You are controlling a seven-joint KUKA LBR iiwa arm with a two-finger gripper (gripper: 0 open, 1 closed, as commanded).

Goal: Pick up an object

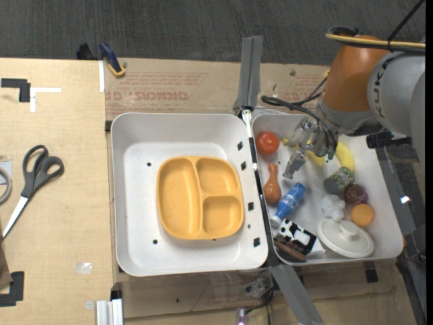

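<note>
Bench (pixel 54 249) w/ two bins (pixel 125 202), scissors (pixel 30 178), prob. cardboard (pixel 176 90).

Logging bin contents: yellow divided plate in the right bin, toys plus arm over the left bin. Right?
Bins are swapped. The camera view shows the yellow divided plate alone in the left bin, while the toys, such as the tomato, banana and blue bottle, lie in the right bin, with the arm over it.

Looks like a robotics lab: grey industrial arm (pixel 399 87) over two white bins (pixel 128 249), plywood surface (pixel 54 249) with taped marks, scissors (pixel 30 178), cardboard sheet (pixel 176 90), dark carpet.
</note>
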